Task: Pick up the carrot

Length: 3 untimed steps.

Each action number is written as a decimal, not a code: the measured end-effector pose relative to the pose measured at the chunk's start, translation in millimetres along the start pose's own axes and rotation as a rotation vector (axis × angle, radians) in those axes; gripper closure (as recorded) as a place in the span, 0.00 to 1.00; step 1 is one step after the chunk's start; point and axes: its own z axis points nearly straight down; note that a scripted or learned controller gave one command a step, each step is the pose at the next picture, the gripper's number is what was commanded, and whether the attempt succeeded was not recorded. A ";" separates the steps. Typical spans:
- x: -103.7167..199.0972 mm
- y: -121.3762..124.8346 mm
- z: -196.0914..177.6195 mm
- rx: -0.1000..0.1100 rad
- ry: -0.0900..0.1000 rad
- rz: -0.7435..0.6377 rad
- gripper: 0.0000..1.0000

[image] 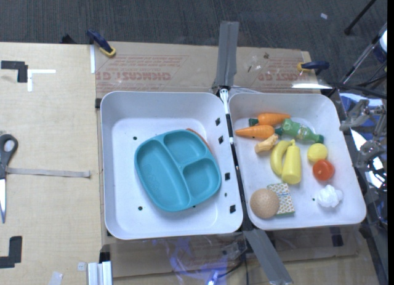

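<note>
Carrots, two of them, lie in the right bin (pixel 348 213) toward its twelve o'clock wall, so I must settle which to take before committing. The lower carrot (pixel 255 132) lies with its long axis running roughly nine to three o'clock, thick end toward three and tip toward nine, close to the divider between the bins. The upper carrot (pixel 273 118) sits just beside it at one o'clock, on much the same axis. A green vegetable (pixel 300 131) touches or nearly touches their three o'clock ends, and a pale small piece (pixel 266 144) lies just at six o'clock of the lower carrot.

The arm's metalwork (pixel 369 136) stands at the three o'clock edge of the view, outside the bin; I cannot tell the state of the claw, nor see anything in it.

My judgement: approach has not begun. I would bring the claw down over the lower carrot's middle, closing across its short axis along the twelve-to-six line, and keep clear of the bananas (pixel 287 160). The left bin (pixel 117 173) holds a teal divided plate (pixel 177 170).
</note>
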 end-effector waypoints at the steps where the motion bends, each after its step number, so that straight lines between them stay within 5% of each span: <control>1: -20.1 36.6 113.4 0.000 0.001 -0.007 0.00; 2: -90.8 63.7 157.9 0.000 -0.002 0.025 0.00; 3: -124.0 84.7 177.2 0.007 0.013 0.057 0.00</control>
